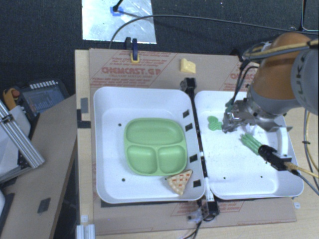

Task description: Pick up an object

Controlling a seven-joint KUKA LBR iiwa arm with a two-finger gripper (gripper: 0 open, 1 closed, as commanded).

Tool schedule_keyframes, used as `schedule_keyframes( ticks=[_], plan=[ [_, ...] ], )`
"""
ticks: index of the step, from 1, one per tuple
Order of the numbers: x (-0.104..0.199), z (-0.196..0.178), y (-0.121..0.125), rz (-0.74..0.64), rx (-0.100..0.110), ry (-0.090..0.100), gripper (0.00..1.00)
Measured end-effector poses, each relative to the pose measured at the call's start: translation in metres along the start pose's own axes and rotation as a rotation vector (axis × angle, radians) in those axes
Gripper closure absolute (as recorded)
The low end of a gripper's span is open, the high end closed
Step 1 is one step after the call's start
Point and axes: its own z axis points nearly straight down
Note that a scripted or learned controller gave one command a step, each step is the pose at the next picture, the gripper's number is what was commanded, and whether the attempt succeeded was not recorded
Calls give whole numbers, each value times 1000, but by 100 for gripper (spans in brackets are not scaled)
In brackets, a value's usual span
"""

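My gripper (229, 125) hangs low over the upper middle of the right bin (239, 183), under the grey and orange arm. Just to its left a small green leaf-shaped piece (214, 123) lies on the bin floor, close to the gripper tip or touching it. To the gripper's lower right lies a green ribbed stick (250, 142), slanting down to the right. The left bin (107, 133) holds a green divided plate (154, 146) and a toy pizza slice (179, 182) at its front right corner. The arm hides the right bin's upper right part.
A yellow wedge (188, 65) rests on the cardboard sheet behind the bins. A black clip strip (194, 128) runs along the seam between the bins. A controller box (42, 98) and a metal rail (20, 138) stand on the bench at the far left.
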Motion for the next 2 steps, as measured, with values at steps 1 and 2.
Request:
schedule_keyframes(
  ticks=[1,2],
  plan=[
    [45,-8,17,1,1,0,100],
    [95,5,39,1,2,0,100]
  ],
)
